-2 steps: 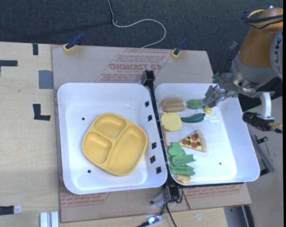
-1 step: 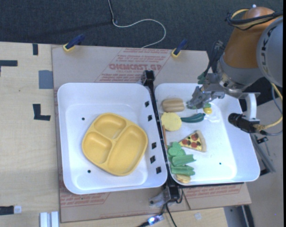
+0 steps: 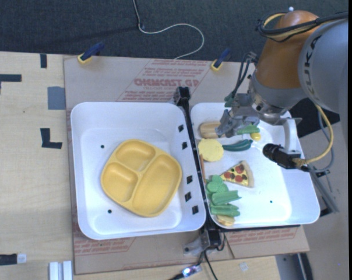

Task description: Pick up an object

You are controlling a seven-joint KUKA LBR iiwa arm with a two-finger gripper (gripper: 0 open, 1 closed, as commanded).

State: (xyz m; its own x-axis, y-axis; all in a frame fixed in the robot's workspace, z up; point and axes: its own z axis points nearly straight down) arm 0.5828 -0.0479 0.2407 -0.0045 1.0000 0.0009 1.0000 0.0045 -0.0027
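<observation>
- Toy food pieces crowd the left part of the right bin (image 3: 304, 209): a tan bread-like piece (image 3: 208, 129) at the top, a round yellow piece (image 3: 211, 150) below it, a green pod (image 3: 238, 146) and a small yellow bit (image 3: 254, 136) to their right, a pizza slice (image 3: 238, 174) at mid-bin, and green leafy pieces (image 3: 222, 192) over a tan piece (image 3: 225, 219) near the front wall.
- The bin's right half is bare white floor, so the open room lies there; the toys sit tight against the divider between the two bins.
- The left bin (image 3: 85, 133) carries a yellow sectioned plate (image 3: 142, 177) with three compartments, lying near its middle with white floor showing all round it.
- The claw (image 3: 229, 127) hangs low over the upper left of the right bin, just beside the bread-like piece and above the green pod. It is dark and seen from above against the toys, and I cannot tell how it is set or whether it touches anything.
- The arm (image 3: 292, 51), grey with an orange band, comes in from the right and covers the right bin's upper right corner; a black fitting with yellow cable (image 3: 281, 154) juts over the bin floor beneath it.
- Cardboard (image 3: 158, 80) lies under both bins on the wooden tabletop (image 3: 24, 185), with two blue-and-yellow clamps at its far edge; a thin white cable (image 3: 170, 28) loops on the dark floor beyond.
</observation>
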